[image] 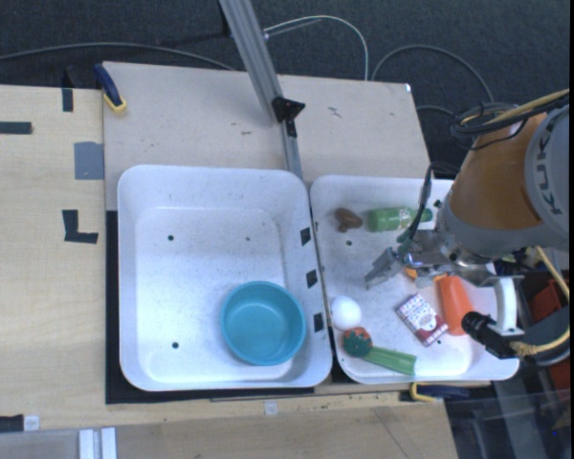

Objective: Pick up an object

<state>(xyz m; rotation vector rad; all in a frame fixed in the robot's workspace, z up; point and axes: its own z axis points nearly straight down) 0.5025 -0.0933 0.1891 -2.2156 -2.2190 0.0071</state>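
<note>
My gripper point(390, 264) hangs over the middle of the right bin point(478, 369), open, with nothing between its fingers. Around it lie a green bottle point(392, 220) and a small brown lump point(347, 219) toward the back. An orange cylinder point(452, 302) and a red-and-white packet point(421, 317) lie just to its right. A white ball point(345, 311) sits at the bin's left wall. A green stick with a red-and-green head point(378, 354) rests near the front. A blue bowl point(262, 322) stands in the left bin point(153, 218).
A grey metal pole point(258, 55) slants down from the top to the ridge between the two bins. Cables lie on the dark floor behind the bench. The arm's orange band point(493, 180) looms over the right bin's far right side.
</note>
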